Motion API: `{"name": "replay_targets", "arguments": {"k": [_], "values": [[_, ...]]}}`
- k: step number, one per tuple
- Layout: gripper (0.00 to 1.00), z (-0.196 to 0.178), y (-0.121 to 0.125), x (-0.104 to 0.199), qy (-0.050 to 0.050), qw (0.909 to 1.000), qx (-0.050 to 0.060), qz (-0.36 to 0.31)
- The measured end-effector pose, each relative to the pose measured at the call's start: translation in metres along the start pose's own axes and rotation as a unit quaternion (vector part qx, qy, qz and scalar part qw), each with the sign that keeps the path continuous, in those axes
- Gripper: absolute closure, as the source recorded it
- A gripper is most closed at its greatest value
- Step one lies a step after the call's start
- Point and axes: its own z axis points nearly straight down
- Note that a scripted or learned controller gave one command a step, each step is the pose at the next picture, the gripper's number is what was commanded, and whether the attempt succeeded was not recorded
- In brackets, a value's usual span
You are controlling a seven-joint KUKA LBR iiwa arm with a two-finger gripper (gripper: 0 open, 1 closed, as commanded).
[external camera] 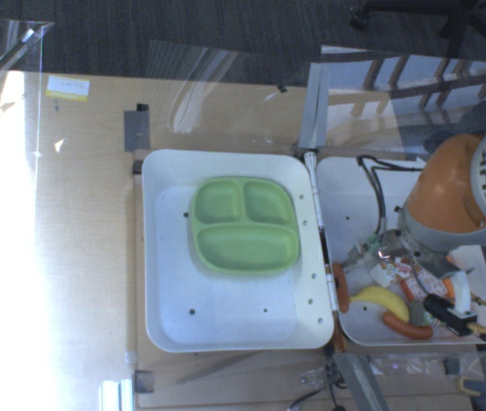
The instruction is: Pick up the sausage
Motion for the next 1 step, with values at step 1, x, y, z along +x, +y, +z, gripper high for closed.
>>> {"name": "replay_targets", "arguments": {"k": [1], "values": [[0.0,-0.0026,-0.0217,0.0117,-0.005,0.9999,-0.005,-0.016]]}}
